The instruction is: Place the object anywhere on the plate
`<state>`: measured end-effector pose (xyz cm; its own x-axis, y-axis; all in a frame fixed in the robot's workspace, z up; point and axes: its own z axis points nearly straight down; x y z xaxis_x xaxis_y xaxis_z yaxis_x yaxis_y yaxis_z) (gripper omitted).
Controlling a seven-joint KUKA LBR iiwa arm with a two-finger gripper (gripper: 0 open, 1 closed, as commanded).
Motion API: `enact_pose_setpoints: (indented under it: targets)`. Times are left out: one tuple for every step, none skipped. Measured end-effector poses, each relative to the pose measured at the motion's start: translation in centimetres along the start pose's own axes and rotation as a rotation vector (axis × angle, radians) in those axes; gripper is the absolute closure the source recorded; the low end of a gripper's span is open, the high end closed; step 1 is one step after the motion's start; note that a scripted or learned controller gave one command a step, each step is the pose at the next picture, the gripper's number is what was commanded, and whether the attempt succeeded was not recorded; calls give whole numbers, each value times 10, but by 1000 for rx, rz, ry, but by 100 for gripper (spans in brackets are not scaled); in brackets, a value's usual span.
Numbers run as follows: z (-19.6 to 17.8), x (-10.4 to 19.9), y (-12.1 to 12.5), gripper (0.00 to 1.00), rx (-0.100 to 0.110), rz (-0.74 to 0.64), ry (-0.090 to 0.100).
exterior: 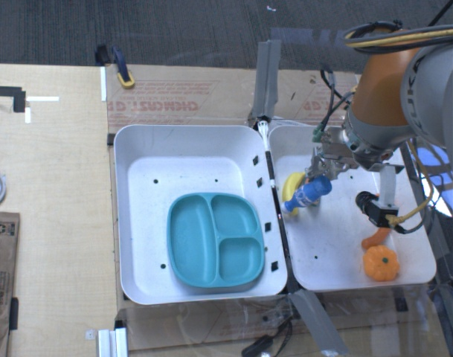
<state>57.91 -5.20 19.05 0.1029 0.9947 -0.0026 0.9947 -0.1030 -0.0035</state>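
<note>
Hovering low in the right bin, the gripper (324, 171) sits over a blue bottle (308, 193) beside a banana (291, 185), its grip impossible to judge, so it could grab both or slip.

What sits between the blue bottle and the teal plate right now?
In the camera view, the yellow banana lies just left of the blue bottle, then the bins' adjoining walls, then bare white floor up to the teal plate.
</note>
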Motion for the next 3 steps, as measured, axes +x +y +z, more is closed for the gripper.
enact_pose_setpoints:
  targets:
    - [0,50,-24,100,1,-105,1]
    - [0,103,-57,100,0,-219,1]
    - [-19,163,-68,100,-2,-345,0]
